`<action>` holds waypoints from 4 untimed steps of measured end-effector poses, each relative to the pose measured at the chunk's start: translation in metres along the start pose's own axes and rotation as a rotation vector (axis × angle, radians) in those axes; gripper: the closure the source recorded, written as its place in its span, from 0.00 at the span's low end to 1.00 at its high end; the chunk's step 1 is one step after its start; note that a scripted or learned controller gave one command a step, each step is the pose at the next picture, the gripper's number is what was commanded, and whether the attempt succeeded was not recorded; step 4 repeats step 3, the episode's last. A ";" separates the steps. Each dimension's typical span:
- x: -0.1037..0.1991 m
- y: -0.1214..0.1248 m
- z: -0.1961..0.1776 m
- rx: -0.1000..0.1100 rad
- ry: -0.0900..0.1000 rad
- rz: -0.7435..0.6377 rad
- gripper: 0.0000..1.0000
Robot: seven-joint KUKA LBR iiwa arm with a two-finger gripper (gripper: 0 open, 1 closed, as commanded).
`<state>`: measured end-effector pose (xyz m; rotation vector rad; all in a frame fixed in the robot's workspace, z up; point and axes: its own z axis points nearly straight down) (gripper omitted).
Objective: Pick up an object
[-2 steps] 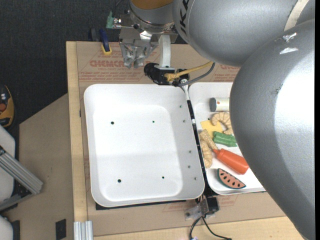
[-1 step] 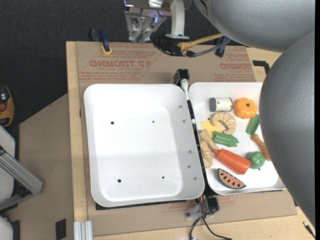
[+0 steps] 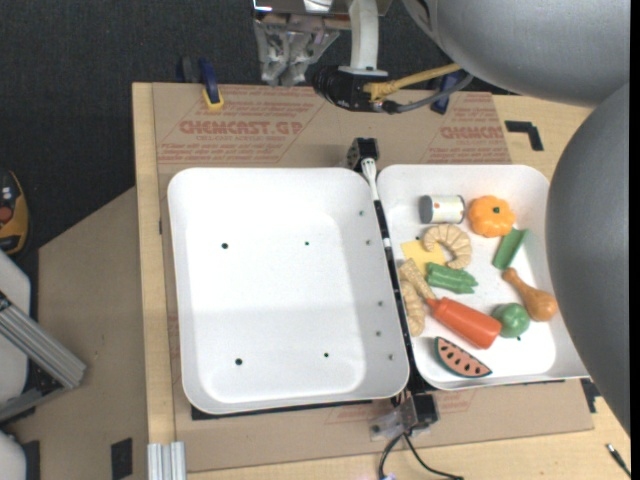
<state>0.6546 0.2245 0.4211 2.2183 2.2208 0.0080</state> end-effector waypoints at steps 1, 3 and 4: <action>-0.001 0.010 0.112 0.018 -0.006 0.002 1.00; -0.001 -0.004 0.074 0.017 -0.005 0.003 1.00; -0.001 -0.004 0.074 0.017 -0.005 0.003 1.00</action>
